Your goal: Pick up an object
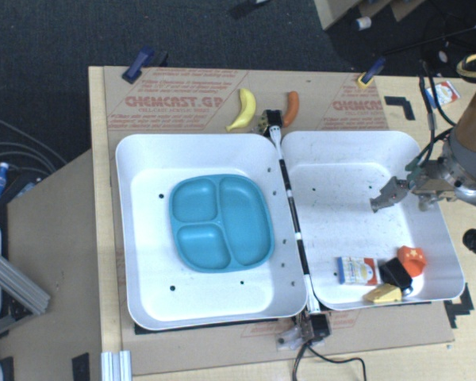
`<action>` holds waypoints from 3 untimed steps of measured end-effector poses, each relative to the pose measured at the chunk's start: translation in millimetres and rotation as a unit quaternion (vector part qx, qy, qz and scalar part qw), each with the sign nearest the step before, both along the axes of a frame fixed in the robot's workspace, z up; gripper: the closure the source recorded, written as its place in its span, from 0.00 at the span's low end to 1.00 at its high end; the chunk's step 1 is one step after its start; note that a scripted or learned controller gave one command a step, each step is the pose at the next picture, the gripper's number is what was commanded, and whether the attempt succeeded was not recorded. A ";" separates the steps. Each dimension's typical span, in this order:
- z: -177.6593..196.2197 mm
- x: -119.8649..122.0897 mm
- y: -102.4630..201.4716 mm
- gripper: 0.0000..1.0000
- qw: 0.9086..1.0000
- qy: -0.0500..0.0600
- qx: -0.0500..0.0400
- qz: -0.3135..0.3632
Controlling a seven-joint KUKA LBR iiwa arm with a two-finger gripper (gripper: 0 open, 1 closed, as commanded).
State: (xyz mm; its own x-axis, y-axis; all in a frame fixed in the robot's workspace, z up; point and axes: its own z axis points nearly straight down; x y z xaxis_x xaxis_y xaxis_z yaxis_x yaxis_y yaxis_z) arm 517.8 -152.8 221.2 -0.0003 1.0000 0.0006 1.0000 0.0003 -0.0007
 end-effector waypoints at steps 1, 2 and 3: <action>-136.8 -6.2 6.2 0.00 1.000 0.000 0.000 0.000; -126.9 -5.9 6.0 1.00 1.000 -0.001 0.000 -0.001; -37.4 -4.6 59.9 1.00 1.000 -0.001 0.000 0.001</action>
